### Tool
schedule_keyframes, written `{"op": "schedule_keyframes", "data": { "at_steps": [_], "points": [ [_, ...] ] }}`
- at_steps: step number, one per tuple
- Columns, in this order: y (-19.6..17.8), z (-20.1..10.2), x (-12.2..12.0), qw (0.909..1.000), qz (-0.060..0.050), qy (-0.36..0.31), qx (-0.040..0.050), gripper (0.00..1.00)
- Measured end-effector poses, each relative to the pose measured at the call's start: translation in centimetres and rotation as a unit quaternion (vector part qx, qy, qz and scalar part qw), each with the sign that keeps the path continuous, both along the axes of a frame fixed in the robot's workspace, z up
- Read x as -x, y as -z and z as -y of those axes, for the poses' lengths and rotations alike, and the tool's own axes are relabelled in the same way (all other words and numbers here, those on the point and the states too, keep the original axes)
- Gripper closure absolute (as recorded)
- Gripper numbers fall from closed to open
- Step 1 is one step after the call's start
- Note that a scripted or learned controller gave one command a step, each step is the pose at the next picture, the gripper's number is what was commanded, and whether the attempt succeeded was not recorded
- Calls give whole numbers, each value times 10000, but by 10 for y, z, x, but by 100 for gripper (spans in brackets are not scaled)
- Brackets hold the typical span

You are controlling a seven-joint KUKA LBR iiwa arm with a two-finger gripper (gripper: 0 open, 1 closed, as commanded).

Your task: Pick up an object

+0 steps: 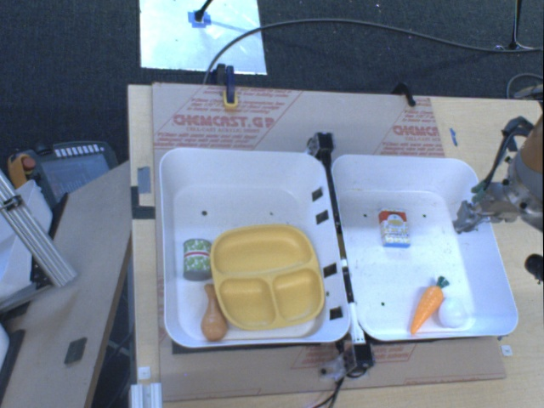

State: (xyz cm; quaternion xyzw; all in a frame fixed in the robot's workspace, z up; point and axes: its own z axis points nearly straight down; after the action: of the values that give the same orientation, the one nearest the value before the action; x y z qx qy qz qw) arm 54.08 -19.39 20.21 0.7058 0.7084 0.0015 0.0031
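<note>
**Approach Phase: Pincer at the Right Bin's Edge, Nothing Grasped**

Camera view. The pincer sits over the right rim of the right bin, beside the far-right part of its floor. Whether its fingers stand apart or closed cannot be told at this size; no object is seen between them. The step in hand is judged to be the approach, with no pick yet made.

Candidate objects in the right bin:
- A small carton, flat and rectangular with printed faces, lies near the bin's middle, to the left of the pincer and well clear of the walls.
- A toy carrot, orange, tapered, smooth, with a green top, lies at the near side.
- A white rounded object touches or lies just beside the carrot's top end.

The left bin holds a yellow three-compartment plate of smooth plastic, a small green-labelled can upright at its left, and a tan pear-like piece at its near-left edge.

The next move likely calls for travel leftward and a descent over the carton, the closest and most isolated target. Its low, flat form may offer little for the fingers to close upon.
</note>
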Motion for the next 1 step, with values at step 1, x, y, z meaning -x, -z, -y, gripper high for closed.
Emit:
{"op": "schedule_keyframes", "data": {
  "at_steps": [1],
  "points": [
    [-54, 0, -2, 10000, 5, -3, 2, 100]
  ]
}}
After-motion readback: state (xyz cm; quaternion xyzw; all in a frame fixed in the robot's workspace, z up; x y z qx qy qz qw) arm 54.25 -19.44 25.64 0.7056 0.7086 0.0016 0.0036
